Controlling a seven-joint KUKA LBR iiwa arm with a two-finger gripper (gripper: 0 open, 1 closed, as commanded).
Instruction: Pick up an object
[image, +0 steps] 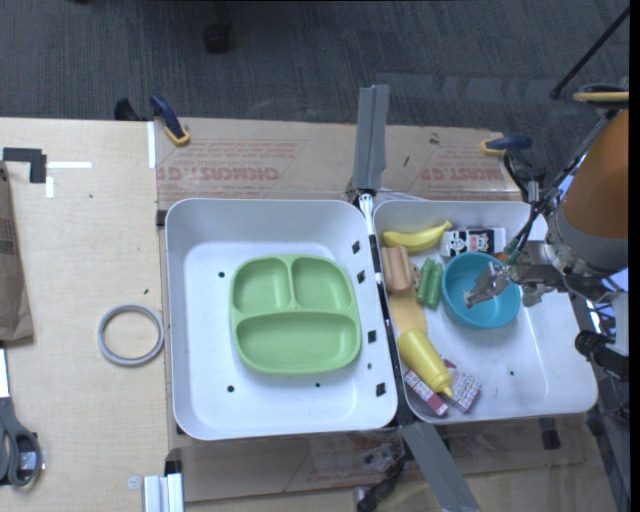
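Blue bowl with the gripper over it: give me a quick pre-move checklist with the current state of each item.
1. Gripper positioned over the blue bowl in the right bin: ok.
2. An object seen between the gripper's fingers: not ok, none visible.
3. Finger opening: cannot tell, the fingertips blur against the bowl.
4. Bowl contents: cannot tell, the gripper covers part of the inside.
5. Neighbours near the bowl: not ok, the green object sits at the bowl's left edge and the small carton just above it.
6. Yellow bottle and banana apart from the bowl: ok.
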